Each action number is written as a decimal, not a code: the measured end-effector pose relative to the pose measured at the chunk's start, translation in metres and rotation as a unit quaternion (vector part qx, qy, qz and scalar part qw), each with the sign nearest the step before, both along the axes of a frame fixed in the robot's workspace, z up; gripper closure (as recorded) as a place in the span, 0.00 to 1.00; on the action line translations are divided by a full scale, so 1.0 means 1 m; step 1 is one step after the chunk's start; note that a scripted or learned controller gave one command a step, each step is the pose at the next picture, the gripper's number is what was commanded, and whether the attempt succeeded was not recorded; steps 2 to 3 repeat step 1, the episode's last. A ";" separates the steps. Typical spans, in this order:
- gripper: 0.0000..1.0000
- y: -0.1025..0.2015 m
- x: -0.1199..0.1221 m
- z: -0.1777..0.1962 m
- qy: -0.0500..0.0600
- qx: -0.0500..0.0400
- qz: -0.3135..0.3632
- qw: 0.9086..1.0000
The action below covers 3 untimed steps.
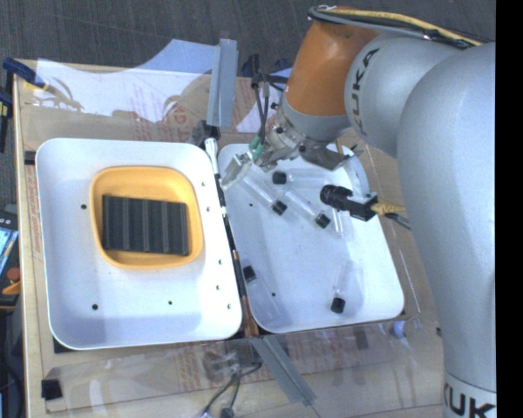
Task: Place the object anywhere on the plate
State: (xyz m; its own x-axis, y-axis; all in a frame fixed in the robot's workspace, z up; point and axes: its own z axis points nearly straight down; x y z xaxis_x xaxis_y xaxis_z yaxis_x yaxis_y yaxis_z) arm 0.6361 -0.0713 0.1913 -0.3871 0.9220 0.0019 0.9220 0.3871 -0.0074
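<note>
Claw (263,151) low at right bin's (379,277) far-left corner; grip state unclear. Plate (144,185) in left bin (70,303). Secure object first, then lift clear before crossing the rims.

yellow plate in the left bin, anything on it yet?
Only a dark ribbed slab lies in the yellow plate, in the left bin. The clear pieces are in the right bin.
</note>
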 end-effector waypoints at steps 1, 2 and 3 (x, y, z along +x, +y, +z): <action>0.00 0.049 0.021 0.000 -0.003 0.000 0.076 0.997; 0.00 0.049 0.021 0.000 -0.003 0.000 0.076 0.997; 0.00 0.049 0.021 0.000 -0.003 0.000 0.076 0.997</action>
